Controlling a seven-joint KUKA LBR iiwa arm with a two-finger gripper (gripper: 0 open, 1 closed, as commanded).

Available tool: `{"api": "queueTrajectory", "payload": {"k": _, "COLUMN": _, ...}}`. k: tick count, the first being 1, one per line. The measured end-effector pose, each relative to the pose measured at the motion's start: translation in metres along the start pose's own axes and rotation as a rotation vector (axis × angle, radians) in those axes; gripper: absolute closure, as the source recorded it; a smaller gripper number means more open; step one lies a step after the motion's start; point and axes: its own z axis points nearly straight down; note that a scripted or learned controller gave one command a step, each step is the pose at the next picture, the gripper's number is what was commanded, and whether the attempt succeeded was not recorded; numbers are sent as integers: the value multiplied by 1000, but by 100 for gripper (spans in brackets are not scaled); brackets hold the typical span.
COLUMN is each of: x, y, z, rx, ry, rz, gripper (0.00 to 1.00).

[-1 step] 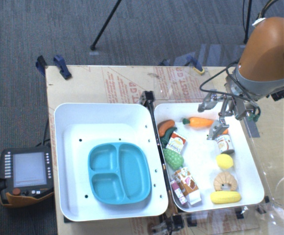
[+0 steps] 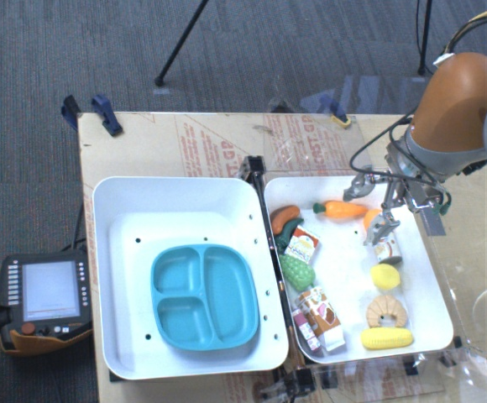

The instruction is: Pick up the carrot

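Two white bins are seen side by side on a cardboard-covered bench [image 2: 185,137]. The left bin [image 2: 117,225] holds a blue divided plate [image 2: 203,297], set flat near the middle.

The carrot [image 2: 344,211] is found in the right bin [image 2: 432,288], near its far edge, lying on its side with the green top pointing left and the orange body pointing right. It is not lifted; it rests on the bin floor.

The arm [image 2: 449,112] is seen entering from the right, its orange band above the bin's far right corner. The gripper [image 2: 380,212] is placed low over the far right part of the right bin, just right of the carrot's thick end. The fingers [image 2: 384,227] are seen spread apart, and nothing is clearly held between them. A small orange bit is seen close beside the fingers; whether it is touched cannot be told.

Other items are noted in the right bin: a brown sausage-like piece [image 2: 284,217] at the left wall, a small carton [image 2: 303,246], a green bumpy item [image 2: 295,270], a printed box [image 2: 321,318], a yellow ball [image 2: 385,276], a tan ring-shaped pastry [image 2: 386,311], and a yellow corn-like piece [image 2: 387,338] at the near edge.

A handheld control pad [image 2: 46,299] is seen on the floor left of the bench.
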Motion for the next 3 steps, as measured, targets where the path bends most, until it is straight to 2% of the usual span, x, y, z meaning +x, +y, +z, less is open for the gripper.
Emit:
{"api": "queueTrajectory", "payload": {"k": 1, "x": -13, "y": -15, "z": 76, "rx": 4, "ry": -11, "rz": 11, "gripper": 0}}
{"api": "queueTrajectory", "payload": {"k": 2, "x": -15, "y": -13, "z": 66, "rx": 4, "ry": -16, "rz": 8, "gripper": 100}}
{"api": "queueTrajectory", "payload": {"k": 3, "x": 82, "y": -35, "z": 96, "rx": 0, "ry": 1, "rz": 25, "gripper": 100}}
